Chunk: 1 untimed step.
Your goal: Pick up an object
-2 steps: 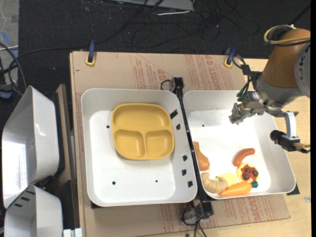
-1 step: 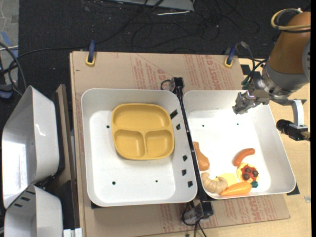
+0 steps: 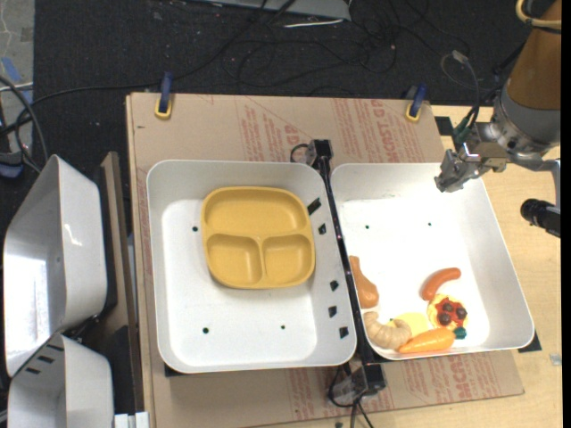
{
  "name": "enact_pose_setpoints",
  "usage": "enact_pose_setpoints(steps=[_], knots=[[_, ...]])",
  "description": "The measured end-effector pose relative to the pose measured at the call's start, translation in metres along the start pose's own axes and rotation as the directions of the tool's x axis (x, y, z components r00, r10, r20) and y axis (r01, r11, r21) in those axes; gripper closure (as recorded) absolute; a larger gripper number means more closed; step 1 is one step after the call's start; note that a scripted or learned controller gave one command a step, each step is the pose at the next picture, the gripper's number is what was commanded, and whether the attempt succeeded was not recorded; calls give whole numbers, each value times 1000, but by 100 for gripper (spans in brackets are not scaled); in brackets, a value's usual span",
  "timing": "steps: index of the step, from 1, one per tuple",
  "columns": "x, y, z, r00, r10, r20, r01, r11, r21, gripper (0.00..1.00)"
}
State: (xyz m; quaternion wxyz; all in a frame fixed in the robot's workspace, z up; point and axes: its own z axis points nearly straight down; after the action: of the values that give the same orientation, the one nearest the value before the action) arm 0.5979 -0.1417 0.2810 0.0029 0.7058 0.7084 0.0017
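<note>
The hand (image 3: 452, 175) hovers at the upper right of the frame, over the far rim of the right bin (image 3: 419, 212), with nothing between its fingers; whether they are spread or closed I cannot tell. To grasp well, it should travel toward the lower right of the frame, where the toy food clusters, and descend on a piece standing apart, such as the orange sausage (image 3: 440, 282).

The right bin also holds an orange carrot (image 3: 426, 341), a beige knobbly piece (image 3: 388, 331) and an orange gourd-like piece (image 3: 362, 281) by the divider. The left bin (image 3: 178, 328) holds a yellow divided plate (image 3: 259, 237).
</note>
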Motion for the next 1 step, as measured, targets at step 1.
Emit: enact_pose_setpoints(steps=[1], knots=[[45,-19,11,1000,-2,-2,2,1000,9,100]])
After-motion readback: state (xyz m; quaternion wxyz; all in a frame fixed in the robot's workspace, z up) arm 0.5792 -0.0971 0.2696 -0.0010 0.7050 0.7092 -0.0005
